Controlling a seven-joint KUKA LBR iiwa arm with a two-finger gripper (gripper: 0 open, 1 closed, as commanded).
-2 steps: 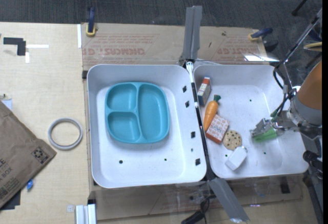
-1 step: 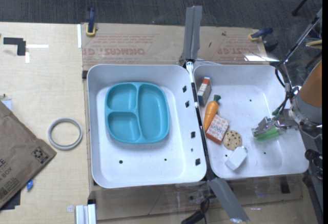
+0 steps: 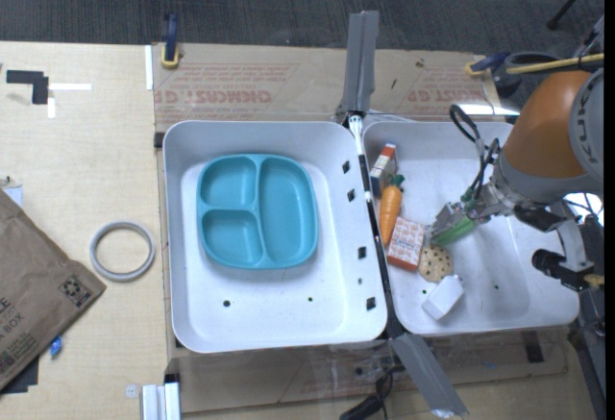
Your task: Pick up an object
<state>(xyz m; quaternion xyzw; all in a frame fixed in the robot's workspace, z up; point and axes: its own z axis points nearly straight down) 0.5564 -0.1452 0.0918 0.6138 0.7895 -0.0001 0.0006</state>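
Over the right bin (image 3: 500, 312), the gripper (image 3: 450, 224) is hanging with a green thing (image 3: 459, 227) at its tip; whether it is grasping it I cannot tell. Toward the bin's left wall are lying a cracker (image 3: 434, 262), red packet (image 3: 405, 245) and carrot (image 3: 389, 210), its long axis running along that wall.

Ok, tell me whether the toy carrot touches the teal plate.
Apart. The camera view shows the carrot in the right bin and the teal plate in the left bin, the bin walls between them.
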